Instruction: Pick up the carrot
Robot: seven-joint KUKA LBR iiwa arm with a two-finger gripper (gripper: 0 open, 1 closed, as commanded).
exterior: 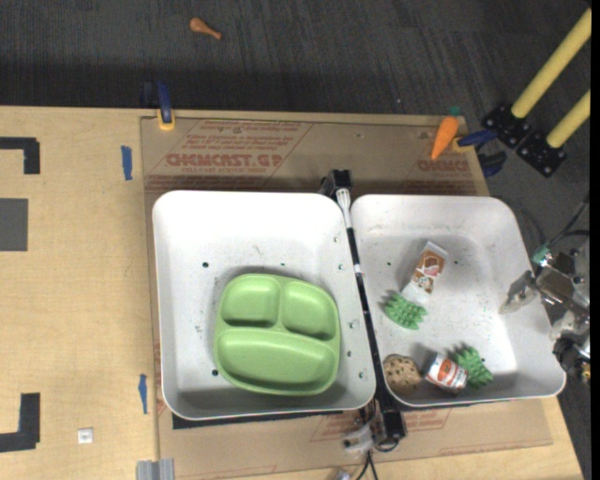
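The carrot lay on the bench outside both bins, just past the far rim of the right bin, toward 12 o'clock from that bin's middle. It was tilted, its green top pointing away and its orange tip angled toward 7 o'clock, resting on the brown cardboard sheet next to a blue clamp.

The gripper sat at the right bin's 3 o'clock edge, well apart from the carrot; whether it was wide or narrow I cannot tell, since the metal parts there were small and partly cut off by the frame.

Inside the right bin were 5 things: a small carton with an orange print near the middle, a green bristly piece toward 7 o'clock from it, a cookie-like brown round at the near rim, a red-and-white can just beside it, and another green bristly piece touching the can. The left bin held a green divided plate with 3 compartments.

At 1 o'clock, 2 yellow poles on black feet stood near the carrot. A second small orange object lay on the dark floor at 11 o'clock, too small to identify.
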